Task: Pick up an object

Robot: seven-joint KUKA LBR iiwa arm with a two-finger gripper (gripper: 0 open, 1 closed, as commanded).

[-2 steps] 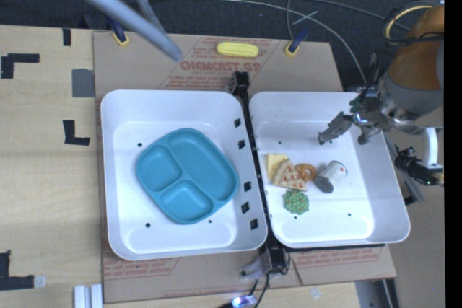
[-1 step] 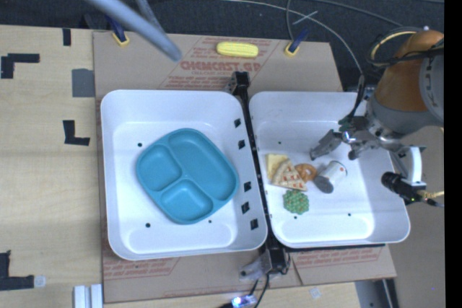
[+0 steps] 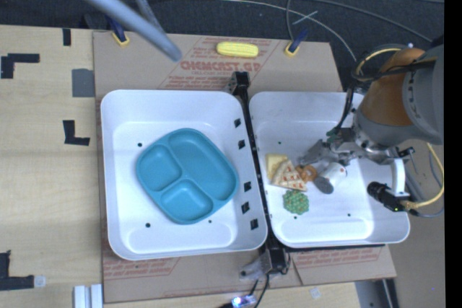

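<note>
two shallow white bins; right bin holds a tan waffle-like food piece and a green lumpy piece. end effector low beside them, grip state unreadable. nothing lifted yet.

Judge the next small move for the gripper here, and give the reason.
Probably a short descent with a slight shift toward the left bin: the gripper sits low in the right bin, right beside the waffle-like toy, with the green piece just below. Nothing shows between its fingers yet.
</note>
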